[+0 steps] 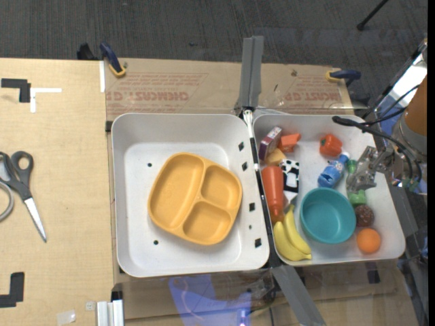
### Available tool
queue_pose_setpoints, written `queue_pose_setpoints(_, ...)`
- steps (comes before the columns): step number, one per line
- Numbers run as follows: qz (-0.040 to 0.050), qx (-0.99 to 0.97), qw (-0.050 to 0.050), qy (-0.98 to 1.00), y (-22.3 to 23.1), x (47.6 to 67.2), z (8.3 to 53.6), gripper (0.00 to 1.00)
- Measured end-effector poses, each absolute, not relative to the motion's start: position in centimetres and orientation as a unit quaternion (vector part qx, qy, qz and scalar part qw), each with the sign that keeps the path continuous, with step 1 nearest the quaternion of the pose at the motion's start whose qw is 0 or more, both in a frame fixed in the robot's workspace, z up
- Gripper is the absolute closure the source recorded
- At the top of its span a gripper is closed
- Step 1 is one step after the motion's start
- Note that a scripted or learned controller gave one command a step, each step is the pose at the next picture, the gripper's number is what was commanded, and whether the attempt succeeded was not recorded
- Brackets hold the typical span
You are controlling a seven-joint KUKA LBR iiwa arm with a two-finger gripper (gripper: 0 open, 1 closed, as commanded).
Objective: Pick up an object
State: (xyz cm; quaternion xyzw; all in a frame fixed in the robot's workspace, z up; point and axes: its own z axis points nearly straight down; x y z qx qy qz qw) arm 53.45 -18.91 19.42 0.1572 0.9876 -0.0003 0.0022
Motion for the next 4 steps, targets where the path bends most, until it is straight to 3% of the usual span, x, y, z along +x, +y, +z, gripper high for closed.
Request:
queue_pose_setpoints(1,0.0002,0.312,0.001,0.950,-15.3,54.8,9.2,1.00)
queue_pose_setpoints(2,-0.0005,0.419,0.002,0.908,-20.0,60.7,19.8,1.00)
queue_pose_setpoints(3,-0.0001,0.434,0.001,0.901,-19.2,54.0,9.2,1.00)
queue_pose_setpoints(4,-0.0006,0.627,-0.001,0.779,-16.7,48.3,9.1,1.00)
